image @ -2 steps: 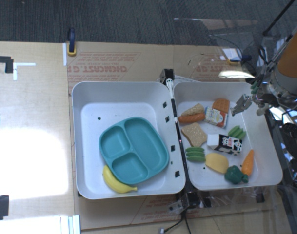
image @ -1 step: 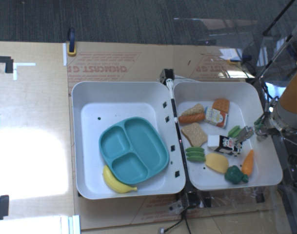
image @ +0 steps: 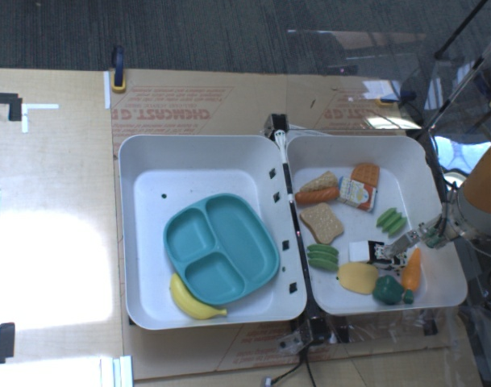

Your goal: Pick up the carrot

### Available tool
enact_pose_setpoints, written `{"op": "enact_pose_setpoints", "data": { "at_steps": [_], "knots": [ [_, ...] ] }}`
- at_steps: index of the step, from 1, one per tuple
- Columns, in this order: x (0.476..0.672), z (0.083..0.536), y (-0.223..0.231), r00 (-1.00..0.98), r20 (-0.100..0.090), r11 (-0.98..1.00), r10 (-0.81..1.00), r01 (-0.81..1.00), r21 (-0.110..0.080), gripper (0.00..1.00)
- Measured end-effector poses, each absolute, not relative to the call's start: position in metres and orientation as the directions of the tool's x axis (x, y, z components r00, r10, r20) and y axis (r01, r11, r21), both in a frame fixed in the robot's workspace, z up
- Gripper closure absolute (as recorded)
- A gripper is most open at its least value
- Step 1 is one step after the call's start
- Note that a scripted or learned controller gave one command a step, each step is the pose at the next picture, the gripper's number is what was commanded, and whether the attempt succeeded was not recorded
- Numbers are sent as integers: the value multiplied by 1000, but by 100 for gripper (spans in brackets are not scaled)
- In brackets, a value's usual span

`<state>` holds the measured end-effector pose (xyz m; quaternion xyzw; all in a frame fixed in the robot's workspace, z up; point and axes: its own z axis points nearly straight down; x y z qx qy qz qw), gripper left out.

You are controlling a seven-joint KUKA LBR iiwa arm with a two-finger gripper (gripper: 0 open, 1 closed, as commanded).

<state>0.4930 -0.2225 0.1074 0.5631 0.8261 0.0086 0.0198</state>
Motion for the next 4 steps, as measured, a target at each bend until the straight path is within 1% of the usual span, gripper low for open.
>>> {"op": "enact_pose_setpoints", "data": {
  "at_steps": [1,2,3,4],
  "knots": [
    [541,158,-222,-324,-3,324,946,946,2,0],
    [492,107,-221,-506,-21,506,862,862,30,0],
    [496,121,-222,-504,-23,504,864,863,36,100],
    [488,110,-185,-627,-38,628,778,778,17,100]
  ]
}}
